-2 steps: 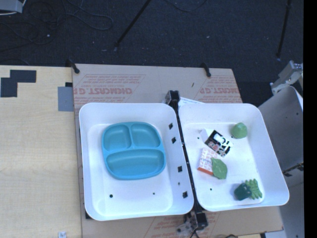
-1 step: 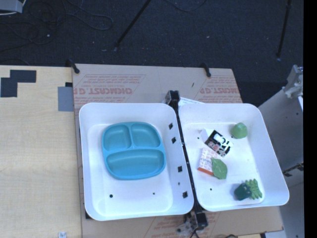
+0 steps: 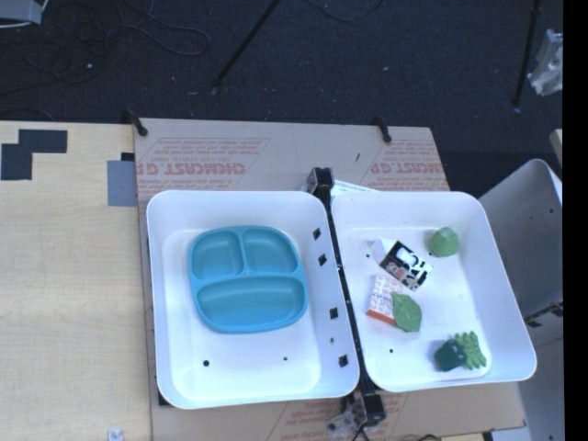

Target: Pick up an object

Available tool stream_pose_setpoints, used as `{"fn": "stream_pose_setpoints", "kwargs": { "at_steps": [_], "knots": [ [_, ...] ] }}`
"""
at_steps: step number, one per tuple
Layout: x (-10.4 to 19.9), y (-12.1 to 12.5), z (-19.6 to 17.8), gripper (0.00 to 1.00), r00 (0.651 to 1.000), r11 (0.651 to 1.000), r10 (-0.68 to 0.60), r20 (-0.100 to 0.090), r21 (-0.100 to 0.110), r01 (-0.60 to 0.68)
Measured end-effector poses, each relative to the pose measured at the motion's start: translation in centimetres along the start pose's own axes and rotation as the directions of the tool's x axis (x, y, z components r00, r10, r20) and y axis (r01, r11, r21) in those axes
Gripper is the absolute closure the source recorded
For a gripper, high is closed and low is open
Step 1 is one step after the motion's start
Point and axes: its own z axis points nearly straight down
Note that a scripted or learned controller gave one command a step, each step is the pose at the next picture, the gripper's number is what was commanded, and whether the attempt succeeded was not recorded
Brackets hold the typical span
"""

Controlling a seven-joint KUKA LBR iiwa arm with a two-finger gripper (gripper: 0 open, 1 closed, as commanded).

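Note:
The right bin (image 3: 496, 246) holds several small items. A pale green round piece (image 3: 444, 242) lies near its far right side. A black and white packet (image 3: 405, 265) sits in the middle, with a red and white packet (image 3: 382, 297) just below it. A green leaf-shaped piece (image 3: 407, 312) overlaps that packet's right edge. A dark green toy with a lighter ridged part (image 3: 459, 352) rests near the bin's front right corner.
The left bin (image 3: 170, 356) carries a blue divided plate (image 3: 247, 277) with three compartments. A black divider with clips (image 3: 333, 283) joins the two bins. Both bins rest on cardboard (image 3: 220, 159) over a wooden bench. A grey panel (image 3: 528, 219) stands at the right.

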Motion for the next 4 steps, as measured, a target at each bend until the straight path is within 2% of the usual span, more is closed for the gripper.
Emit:
{"fn": "stream_pose_setpoints", "kwargs": {
  "at_steps": [1,2,3,4],
  "knots": [
    [7.4,-5.8,8.7,1.0,1.0,1.0,-0.004,-0.008,0.022,0.005],
    [14.7,-5.7,-0.4,1.0,1.0,1.0,-0.007,-0.006,0.003,0.007],
    [8.9,-0.7,0.4,1.0,1.0,1.0,0.005,-0.002,0.012,-0.005],
    [14.1,-5.8,11.2,1.0,1.0,1.0,-0.003,-0.007,0.025,0.003]
  ]
}}
